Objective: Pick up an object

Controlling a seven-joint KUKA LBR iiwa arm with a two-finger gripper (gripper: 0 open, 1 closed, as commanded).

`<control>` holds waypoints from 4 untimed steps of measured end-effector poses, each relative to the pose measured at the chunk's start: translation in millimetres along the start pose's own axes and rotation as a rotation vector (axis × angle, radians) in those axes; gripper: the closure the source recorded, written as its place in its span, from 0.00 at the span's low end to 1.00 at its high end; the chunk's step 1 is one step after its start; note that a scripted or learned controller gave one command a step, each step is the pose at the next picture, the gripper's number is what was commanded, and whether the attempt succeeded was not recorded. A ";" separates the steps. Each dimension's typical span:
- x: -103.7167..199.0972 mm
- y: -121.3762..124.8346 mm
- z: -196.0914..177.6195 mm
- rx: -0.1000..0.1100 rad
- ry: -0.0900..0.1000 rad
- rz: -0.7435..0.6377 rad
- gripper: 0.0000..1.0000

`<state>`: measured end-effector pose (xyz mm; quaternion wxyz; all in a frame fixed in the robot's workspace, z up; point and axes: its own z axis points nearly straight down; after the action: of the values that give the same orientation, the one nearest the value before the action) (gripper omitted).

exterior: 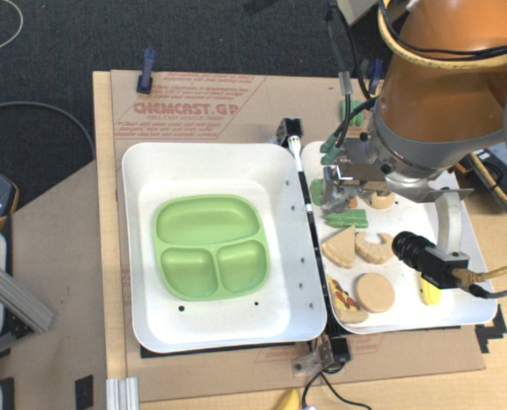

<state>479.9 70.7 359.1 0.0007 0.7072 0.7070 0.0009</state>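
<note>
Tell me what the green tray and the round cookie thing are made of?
The green tray looks like smooth plastic: one even colour, rounded moulded sections, a soft shine. The round cookie looks like a toy, perhaps plastic or foam: flat, tan, matte, with very neat edges. From this far I can't be sure which.

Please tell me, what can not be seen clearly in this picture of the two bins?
- Gripper: the fingers sit under the arm's wrist, so their state is unclear.
- Right bin: its far part is covered by the arm.
- Green item: its shape is too small to identify.
- Item at the bin's near left corner: its printed pattern is too small to read.
</note>
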 end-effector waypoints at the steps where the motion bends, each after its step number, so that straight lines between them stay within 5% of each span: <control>1: -130.9 -2.2 53.0 0.008 -0.005 0.016 1.00; 2: -37.5 -1.2 69.5 0.007 0.003 -0.009 1.00; 3: -70.1 0.5 -10.8 -0.009 -0.001 0.002 1.00; 4: -25.6 -0.2 -18.3 -0.001 0.001 -0.005 1.00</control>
<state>479.6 45.1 377.4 0.0008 0.7054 0.7088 0.0016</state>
